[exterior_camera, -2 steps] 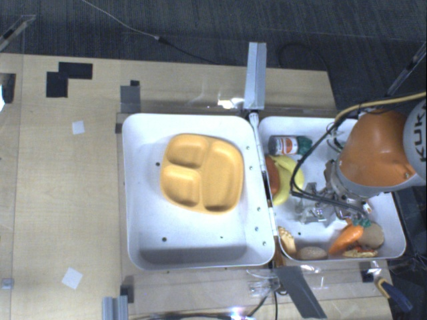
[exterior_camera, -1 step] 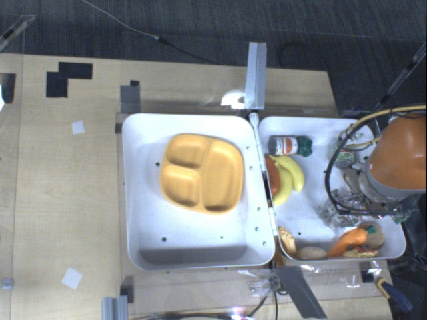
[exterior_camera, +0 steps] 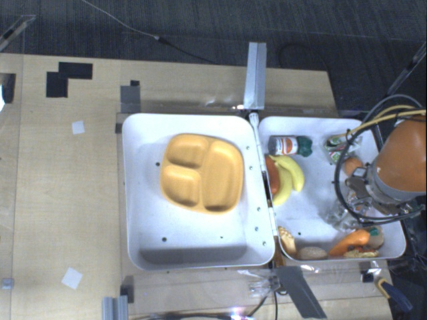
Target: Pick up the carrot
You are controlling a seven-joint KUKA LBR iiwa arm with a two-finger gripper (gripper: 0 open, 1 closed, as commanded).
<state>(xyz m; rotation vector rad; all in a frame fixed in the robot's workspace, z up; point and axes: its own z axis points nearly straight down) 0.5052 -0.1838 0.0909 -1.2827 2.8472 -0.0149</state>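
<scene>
Across the bench, left to right:

Left bin (exterior_camera: 137, 199): a shallow white tray that carries a yellow divided plate (exterior_camera: 202, 173), three compartments, lying a little askew; nothing of the task is here.

Divider: a metal post (exterior_camera: 256, 75) stands at the far end of the seam between the two bins.

Right bin (exterior_camera: 313, 122), far-left part: a small can (exterior_camera: 290, 145) on its side, and just beside it a banana (exterior_camera: 288, 179) curving toward the seam, with a red thing tucked under its left edge.

Right bin, near edge: a brownish, potato-like lump (exterior_camera: 311, 252) close to the corner, and next to it the carrot (exterior_camera: 349, 242).

Carrot, position: lying flat along the near wall, slanted, thick end up toward the right, tip pointing down-left; a pale bun-like item touches or nearly touches its lower right side.

Carrot, handling (a judgement): likely a plastic toy, so light, stiff and fairly smooth; it should not crush, but the taper may let it squirt out of a pinch near the tip.

Carrot, where to hold: across the thicker middle, fingers closing square to its long axis, on the side away from the wall where there is room to get in.

Arm (exterior_camera: 403, 159): orange band and grey wrist with looped cables, over the right part of the bin, just above the carrot in the view.

Gripper (exterior_camera: 353, 212): mostly hidden beneath the wrist and cabling; I cannot tell how it stands, and nothing is seen held.
</scene>
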